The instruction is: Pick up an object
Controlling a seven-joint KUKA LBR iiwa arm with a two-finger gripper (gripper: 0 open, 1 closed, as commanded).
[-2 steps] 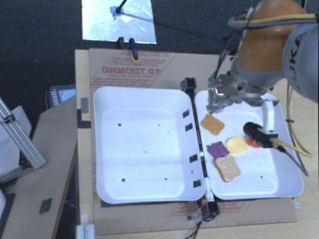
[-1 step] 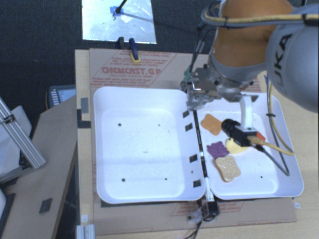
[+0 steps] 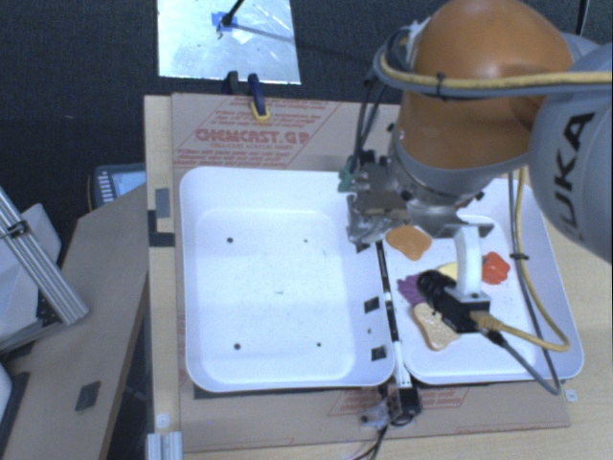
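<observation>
Objects lie in the right bin (image 3: 565,348) near its left wall: one orange piece (image 3: 412,242), one red (image 3: 494,268), one purple (image 3: 414,287), one tan (image 3: 436,328). Left bin (image 3: 206,357) adjoins, both on cardboard (image 3: 254,134). Gripper (image 3: 372,209) state: cannot tell.

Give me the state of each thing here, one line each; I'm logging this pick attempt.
Claw: low over the right bin's left edge; grip unclear.
Left bin: flat on the bench.
Right bin: flat, holding the items.
Orange piece: lying loose beside the claw.
Red piece: lying by the white part.
Purple piece: lying, partly covered.
Tan piece: lying flat near the front.
</observation>
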